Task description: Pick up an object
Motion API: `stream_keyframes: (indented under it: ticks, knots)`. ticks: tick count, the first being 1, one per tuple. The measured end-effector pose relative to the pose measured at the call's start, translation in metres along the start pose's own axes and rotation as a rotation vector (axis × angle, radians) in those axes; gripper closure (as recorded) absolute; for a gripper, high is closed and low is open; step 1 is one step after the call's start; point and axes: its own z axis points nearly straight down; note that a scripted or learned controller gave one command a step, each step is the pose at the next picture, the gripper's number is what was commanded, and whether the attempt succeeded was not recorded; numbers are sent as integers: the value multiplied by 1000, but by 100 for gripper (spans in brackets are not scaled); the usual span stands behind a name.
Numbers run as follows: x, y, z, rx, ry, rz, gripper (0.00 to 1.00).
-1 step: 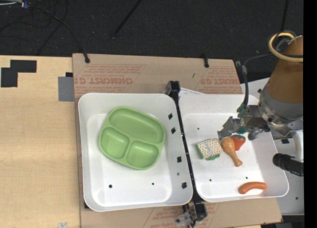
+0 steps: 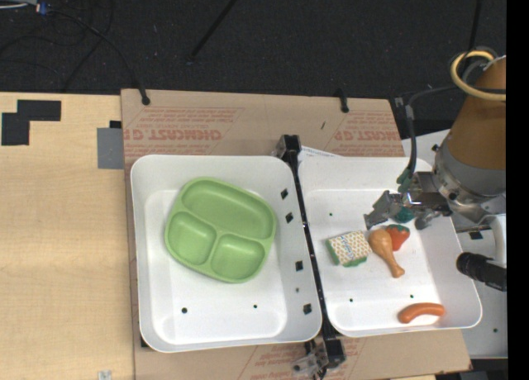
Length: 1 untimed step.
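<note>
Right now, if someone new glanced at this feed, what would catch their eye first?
Probably the green divided plate, lying alone in the left bin. Next, the arm's hand low over the right bin, just above a cluster of toy food: a chicken drumstick, a red piece tucked behind it, and a patterned sponge-like block to their left. An orange sausage lies apart near that bin's front right corner.

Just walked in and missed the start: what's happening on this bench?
A KUKA arm reaches in from the right, its gripper low over the right bin, just above a toy chicken drumstick and a red toy piece. Nothing is visibly held. A patterned sponge and an orange sausage lie nearby. The left bin holds a green divided plate.
</note>
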Motion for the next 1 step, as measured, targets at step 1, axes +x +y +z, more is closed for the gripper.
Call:
stream_keyframes:
  ticks: [1]
  knots:
    - [-8,2,49,5,0,1,0]
